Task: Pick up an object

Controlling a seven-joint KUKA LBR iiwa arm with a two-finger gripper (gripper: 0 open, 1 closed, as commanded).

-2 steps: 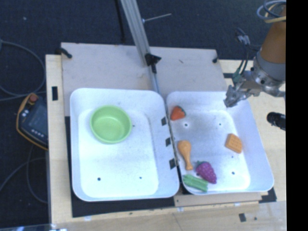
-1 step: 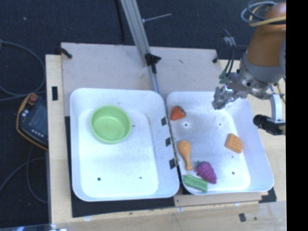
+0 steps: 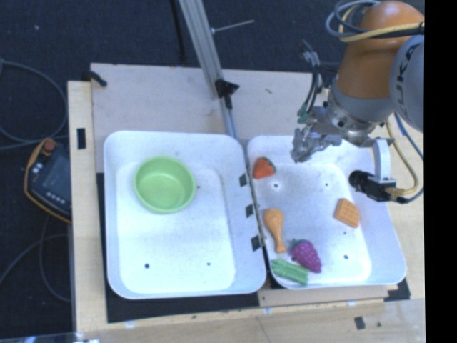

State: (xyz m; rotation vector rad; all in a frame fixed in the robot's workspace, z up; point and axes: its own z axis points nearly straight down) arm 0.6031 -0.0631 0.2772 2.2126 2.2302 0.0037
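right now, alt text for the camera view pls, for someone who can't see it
A grey and orange robot arm reaches in from the right, its gripper hanging over the back of the right bin, which holds a strawberry, cracker, drumstick, grapes and a green vegetable. The left bin holds a green bowl.

Bright overhead light, white bins (image 3: 235, 213) near blown out; soft focus overall, floor dark, faint shadows.

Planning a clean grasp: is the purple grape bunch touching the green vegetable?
Touching: the camera view shows the grape bunch overlapping the green vegetable with no white bin floor between them.
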